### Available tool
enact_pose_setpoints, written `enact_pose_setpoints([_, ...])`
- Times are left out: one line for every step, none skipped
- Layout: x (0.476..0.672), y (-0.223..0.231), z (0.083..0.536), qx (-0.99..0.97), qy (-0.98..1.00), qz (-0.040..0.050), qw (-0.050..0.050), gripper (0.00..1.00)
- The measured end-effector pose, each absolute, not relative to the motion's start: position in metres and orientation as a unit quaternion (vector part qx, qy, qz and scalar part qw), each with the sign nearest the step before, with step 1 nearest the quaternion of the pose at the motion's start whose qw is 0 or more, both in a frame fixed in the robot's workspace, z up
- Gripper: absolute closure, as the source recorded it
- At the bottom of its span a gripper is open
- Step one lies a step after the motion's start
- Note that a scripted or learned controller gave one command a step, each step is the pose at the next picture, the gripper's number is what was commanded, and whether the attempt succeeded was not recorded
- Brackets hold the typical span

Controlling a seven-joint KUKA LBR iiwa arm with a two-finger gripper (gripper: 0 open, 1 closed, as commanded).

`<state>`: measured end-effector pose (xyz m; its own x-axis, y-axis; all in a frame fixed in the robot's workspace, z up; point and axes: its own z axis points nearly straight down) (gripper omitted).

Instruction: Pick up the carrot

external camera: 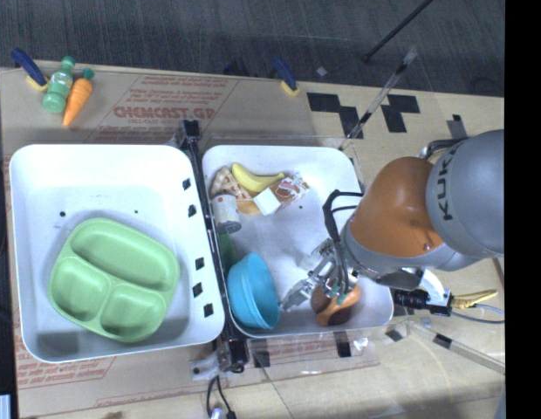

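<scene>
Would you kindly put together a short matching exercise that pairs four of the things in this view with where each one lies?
Things:
1. green divided plate
2. banana
3. blue bowl
4. toy carrot

Places:
A. on the cardboard outside the bins, top left of the view
B. in the left bin
C. near the far wall of the right bin
D. at the front of the right bin, beside the divider

Pairs: 1-B, 2-C, 3-D, 4-A

the arm (401, 216) hides part of the right bin (279, 160).
</scene>
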<state>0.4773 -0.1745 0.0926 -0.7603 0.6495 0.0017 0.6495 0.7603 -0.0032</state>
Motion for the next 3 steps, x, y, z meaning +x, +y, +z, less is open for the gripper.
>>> enact_pose_setpoints([0.477, -0.172, 0.103, -0.385, -0.923, 0.0006, 0.000, 0.00])
enact_pose_setpoints([0.479, -0.172, 0.113, -0.381, -0.924, 0.0011, -0.001, 1.00])
enact_pose_setpoints([0.520, -0.210, 0.092, -0.436, -0.900, 0.0014, 0.001, 1.00])
